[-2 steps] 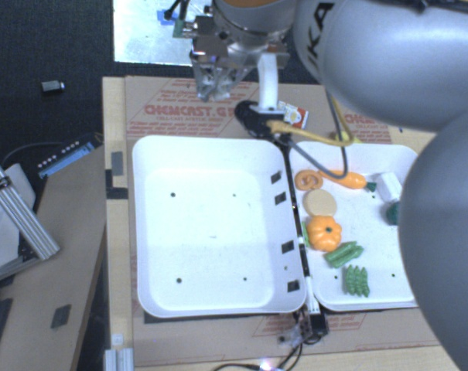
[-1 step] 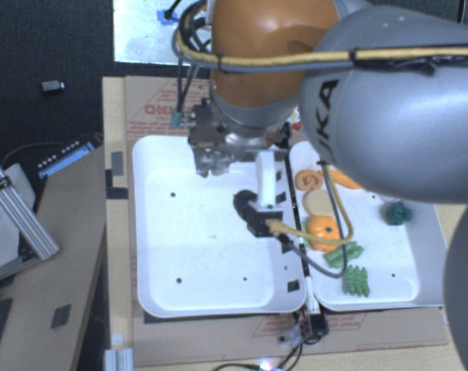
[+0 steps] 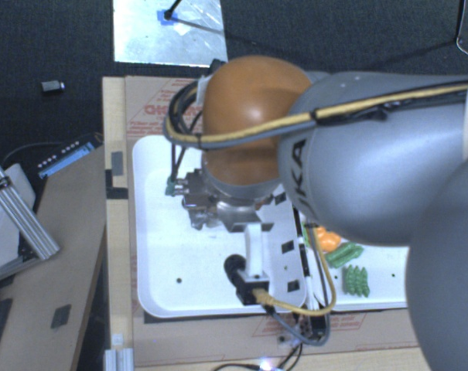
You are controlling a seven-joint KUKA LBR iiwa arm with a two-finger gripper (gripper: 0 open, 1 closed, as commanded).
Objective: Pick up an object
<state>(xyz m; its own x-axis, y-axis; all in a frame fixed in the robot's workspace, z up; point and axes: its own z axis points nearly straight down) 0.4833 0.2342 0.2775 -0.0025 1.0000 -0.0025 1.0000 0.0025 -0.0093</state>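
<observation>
On the cardboard-lined bench (image 3: 117, 207), the gripper (image 3: 216, 211) hangs over the view's left shallow white bin (image 3: 152, 207), whether open or closed I cannot tell. A small rounded orange object (image 3: 327, 240) and bumpy green plastic pieces (image 3: 357, 280) lie apart from it, in the neighbouring bin (image 3: 388, 294).

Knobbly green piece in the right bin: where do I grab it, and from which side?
Probably across its narrow middle, coming straight down. The knobbly green piece lies flat and elongated, with open floor of the right bin on its right. The smooth green piece sits close above it, so stay clear of that end.
</observation>
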